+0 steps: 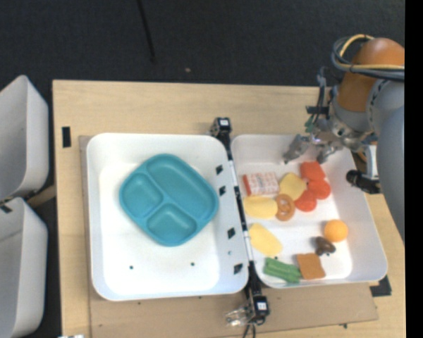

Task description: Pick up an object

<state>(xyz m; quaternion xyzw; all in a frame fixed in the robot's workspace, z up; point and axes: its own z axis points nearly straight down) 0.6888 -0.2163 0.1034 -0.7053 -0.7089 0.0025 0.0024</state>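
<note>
The objects on offer all lie in the right bin (pixel 366 241), none of them between the gripper's fingers. Going by size, the bench (pixel 70 189) comes first, a pale wooden top carrying two shallow white bins side by side. The left bin (pixel 106 259) holds a blue divided tray (pixel 169 199), turned at an angle, with three compartments.

The grey arm (pixel 388 118) enters from the right, its orange band (pixel 370 62) high at the upper right corner. Its gripper (pixel 307 150) hangs over the far edge of the right bin, fingers spread apart and gripping nothing. The left fingertip (pixel 290 155) points toward the bin's bare floor; the other finger sits just above a red piece (pixel 314 177).

The toys cluster in the middle of the right bin. A red-and-white packet (pixel 261 184) lies nearest the divider, with a yellow block (pixel 292 186) beside it. Below them lies a yellow lemon-like piece (pixel 260 207), touching a small pretzel-shaped ring (pixel 285 208). The red piece runs down from under the gripper to just beside the ring. Nearer the front, another yellow piece (pixel 266 241) lies by the divider, a green vegetable (pixel 282 271) below it, and an orange-brown square (pixel 311 265) next to that. A small dark brown item (pixel 324 245) sits just above the square, and an orange ball (pixel 335 230) rests just beside it.
</note>
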